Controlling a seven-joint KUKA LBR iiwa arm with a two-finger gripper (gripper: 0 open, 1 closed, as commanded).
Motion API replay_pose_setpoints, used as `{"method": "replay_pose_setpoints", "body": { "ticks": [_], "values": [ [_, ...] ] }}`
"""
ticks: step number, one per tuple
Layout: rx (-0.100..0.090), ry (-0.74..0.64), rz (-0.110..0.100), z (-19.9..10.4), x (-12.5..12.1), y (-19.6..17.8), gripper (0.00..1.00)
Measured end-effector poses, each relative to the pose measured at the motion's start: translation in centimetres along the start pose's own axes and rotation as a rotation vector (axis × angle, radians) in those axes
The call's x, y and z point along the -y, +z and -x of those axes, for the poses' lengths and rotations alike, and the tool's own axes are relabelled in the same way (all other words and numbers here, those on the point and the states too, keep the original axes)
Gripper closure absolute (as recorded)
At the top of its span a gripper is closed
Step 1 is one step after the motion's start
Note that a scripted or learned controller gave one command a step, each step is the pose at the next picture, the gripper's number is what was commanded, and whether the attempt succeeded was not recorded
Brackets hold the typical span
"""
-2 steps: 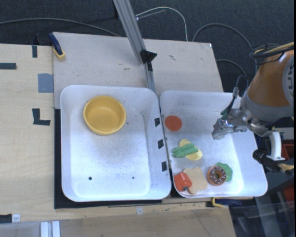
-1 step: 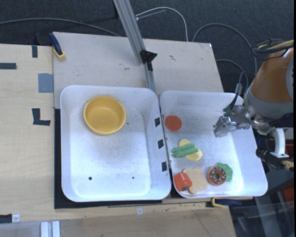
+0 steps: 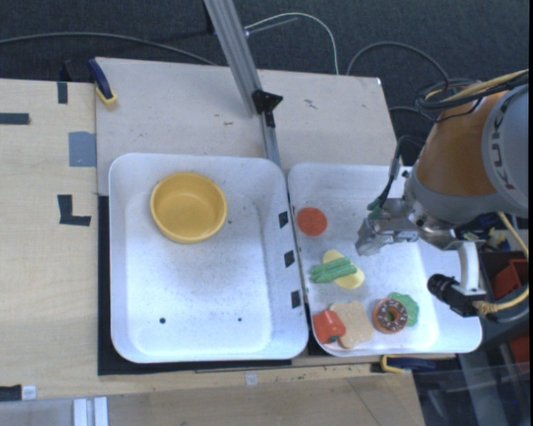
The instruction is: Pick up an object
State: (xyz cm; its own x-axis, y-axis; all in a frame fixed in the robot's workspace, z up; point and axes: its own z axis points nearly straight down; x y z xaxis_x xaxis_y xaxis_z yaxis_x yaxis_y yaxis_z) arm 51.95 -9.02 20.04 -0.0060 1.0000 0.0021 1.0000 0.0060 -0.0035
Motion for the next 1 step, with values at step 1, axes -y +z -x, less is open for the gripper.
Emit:
{"method": "replay_pose_setpoints", "body": {
  "ticks": [1],
  "values": [
    [0.0, 0.0, -0.001, -5.14, 0.86, 0.46, 1.0]
  ]
}}
